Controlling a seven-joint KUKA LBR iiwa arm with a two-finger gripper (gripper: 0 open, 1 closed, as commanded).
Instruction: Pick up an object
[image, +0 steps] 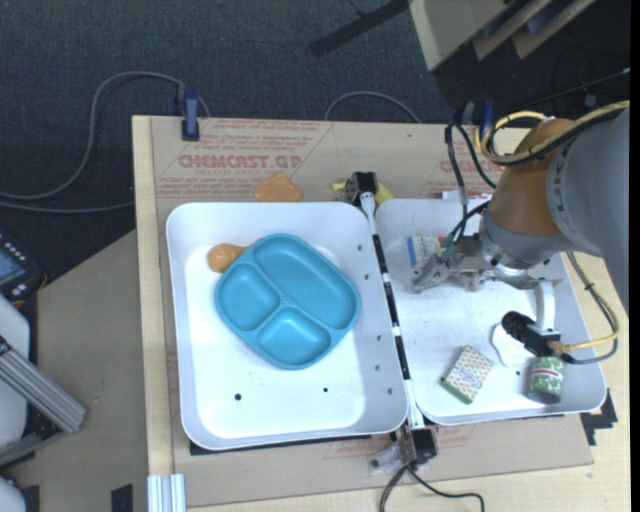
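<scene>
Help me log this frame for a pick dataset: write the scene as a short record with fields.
left bin: blue divided plate; orange object at the plate's upper left edge
right bin: patterned packet; small round container; small labelled item
gripper: low over the right bin's upper part, beside the small labelled item
grasp: none visible
outside bins: orange lump on the bench
</scene>
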